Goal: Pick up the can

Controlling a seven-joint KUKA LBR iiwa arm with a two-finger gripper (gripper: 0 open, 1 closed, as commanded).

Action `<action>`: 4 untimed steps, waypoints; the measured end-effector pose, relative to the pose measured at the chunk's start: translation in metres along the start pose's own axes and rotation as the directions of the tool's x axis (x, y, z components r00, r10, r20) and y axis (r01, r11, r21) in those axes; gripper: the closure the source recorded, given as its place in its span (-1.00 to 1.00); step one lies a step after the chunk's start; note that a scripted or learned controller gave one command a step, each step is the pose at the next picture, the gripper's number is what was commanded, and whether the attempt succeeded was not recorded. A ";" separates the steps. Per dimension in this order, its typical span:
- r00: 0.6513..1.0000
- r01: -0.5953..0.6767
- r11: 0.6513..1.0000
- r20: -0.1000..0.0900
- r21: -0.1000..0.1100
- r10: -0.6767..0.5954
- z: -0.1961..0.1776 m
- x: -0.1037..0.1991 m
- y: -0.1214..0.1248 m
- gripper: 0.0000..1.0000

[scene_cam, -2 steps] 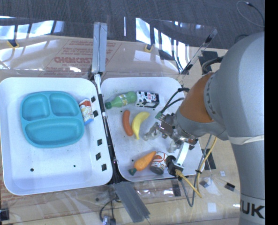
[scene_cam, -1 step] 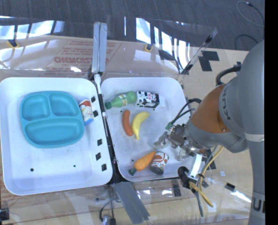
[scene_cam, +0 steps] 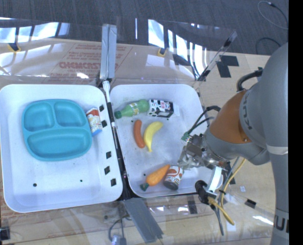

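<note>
In the left bin point(scene_cam: 10, 152), a blue divided plate point(scene_cam: 56, 129) covers most of the floor. A small red-and-white container point(scene_cam: 94, 121) is pressed against the bin's right wall; it may be a second can, though I can't be sure.

In the right bin point(scene_cam: 167, 148), a green bottle point(scene_cam: 131, 109) and a black-and-white carton point(scene_cam: 161, 107) lie along the far edge. A sausage point(scene_cam: 139, 133) and a banana point(scene_cam: 152, 134) sit mid-bin. At the near edge a carrot point(scene_cam: 158, 175) lies touching, or just beside, the can point(scene_cam: 174, 176). The can is orange and white, tipped on its side close to the near wall.

What could go wrong, as I judge it:
- The can is round and lying down, so a squeeze that lands off-centre could roll it away.
- The carrot is so close that a descent could nudge it or catch it along with the can.
- The near wall leaves little room on that side.
- The lookalike container in the left bin could be mistaken for the target.

At the right, the gripper point(scene_cam: 188, 161) hangs low over the bin's near right corner, just beside the can and slightly beyond it. Cables and the wrist hide its tip. I cannot tell whether it is released or clenched, or whether it touches the can. Nothing visible shows it holding anything.
</note>
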State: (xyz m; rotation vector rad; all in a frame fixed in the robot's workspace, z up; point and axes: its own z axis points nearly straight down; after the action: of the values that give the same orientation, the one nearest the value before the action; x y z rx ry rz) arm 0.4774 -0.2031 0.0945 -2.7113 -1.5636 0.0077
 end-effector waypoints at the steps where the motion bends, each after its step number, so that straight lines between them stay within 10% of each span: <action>1: 1.000 0.001 1.000 0.000 0.000 -0.001 0.000 0.000 0.000 -1.00; 2: 0.999 0.045 0.999 0.002 -0.011 -0.045 -0.162 0.027 -0.017 -1.00; 3: 0.992 0.128 0.992 0.002 -0.010 -0.128 0.004 0.040 -0.024 -1.00; 4: 0.999 0.042 0.999 0.001 -0.011 -0.042 0.003 0.005 -0.003 -1.00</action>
State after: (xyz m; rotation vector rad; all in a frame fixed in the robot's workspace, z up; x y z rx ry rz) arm 0.4771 -0.1974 0.0920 -2.6870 -1.6248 0.0003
